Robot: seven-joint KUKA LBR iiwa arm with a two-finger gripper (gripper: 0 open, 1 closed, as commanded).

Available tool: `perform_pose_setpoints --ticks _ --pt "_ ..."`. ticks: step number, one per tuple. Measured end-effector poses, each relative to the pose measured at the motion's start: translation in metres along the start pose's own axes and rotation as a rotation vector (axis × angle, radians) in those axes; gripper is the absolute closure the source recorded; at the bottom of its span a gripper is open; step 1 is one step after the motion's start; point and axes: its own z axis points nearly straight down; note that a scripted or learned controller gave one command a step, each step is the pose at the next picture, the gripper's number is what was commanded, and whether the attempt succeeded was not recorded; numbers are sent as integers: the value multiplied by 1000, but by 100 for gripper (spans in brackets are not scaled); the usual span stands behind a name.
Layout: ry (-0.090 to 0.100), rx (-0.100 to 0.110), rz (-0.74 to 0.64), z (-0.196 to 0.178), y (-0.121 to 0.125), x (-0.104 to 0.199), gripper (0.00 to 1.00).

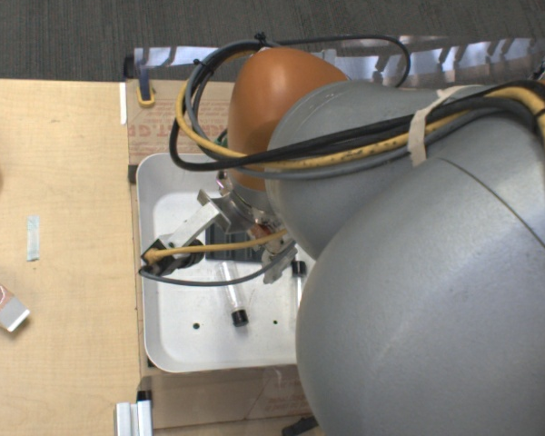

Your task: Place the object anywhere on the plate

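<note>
Lying in white bin point(163, 334): clear tube point(231, 296), black-capped end toward camera; hand point(241, 234) state unclear.

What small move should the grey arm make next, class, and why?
Probably raise the pincer slightly: it sits low in the shallow white bin near a small clear black-tipped tube, and the grey arm covers much there, so a grasp can't be confirmed.

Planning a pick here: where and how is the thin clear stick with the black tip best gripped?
Probably at mid-shaft, coming from straight above. The clear stick lies flat on the floor of the white bin, its long axis running roughly up-down in the view, with the black tip at the lower end. Closing across its narrow width suits that slim shape.
</note>
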Motion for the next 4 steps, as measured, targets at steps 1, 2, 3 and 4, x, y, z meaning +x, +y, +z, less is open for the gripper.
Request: perform_pose_setpoints --ticks 1,2,3,4 --pt "-1 -1 -316 -44 14 24 0" --pt "2 0 94 -141 37 57 0" --pt "-1 -2 101 -149 40 56 100" --pt "-1 0 -154 -17 56 89 100"
